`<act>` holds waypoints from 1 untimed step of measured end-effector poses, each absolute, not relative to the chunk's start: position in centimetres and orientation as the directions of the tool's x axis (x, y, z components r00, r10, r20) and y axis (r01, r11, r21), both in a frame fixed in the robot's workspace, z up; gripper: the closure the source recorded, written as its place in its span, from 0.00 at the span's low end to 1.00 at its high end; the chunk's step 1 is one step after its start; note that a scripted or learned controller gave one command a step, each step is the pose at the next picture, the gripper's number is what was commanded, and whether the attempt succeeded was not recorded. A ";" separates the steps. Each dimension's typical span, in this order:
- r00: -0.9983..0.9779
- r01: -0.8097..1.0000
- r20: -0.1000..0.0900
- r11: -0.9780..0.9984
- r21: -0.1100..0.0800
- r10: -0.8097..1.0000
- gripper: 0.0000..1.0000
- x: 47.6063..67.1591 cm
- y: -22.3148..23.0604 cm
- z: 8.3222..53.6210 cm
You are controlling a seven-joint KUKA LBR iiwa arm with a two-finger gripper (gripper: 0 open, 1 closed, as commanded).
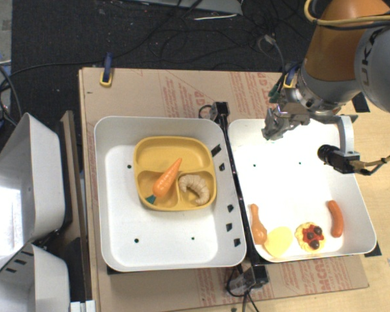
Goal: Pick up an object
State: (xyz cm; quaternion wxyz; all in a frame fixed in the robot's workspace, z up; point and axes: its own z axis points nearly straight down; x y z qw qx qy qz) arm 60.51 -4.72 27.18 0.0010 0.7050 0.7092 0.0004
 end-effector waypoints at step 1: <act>-0.008 1.000 0.001 0.008 -0.002 1.000 1.00 59.9 0.3 25.5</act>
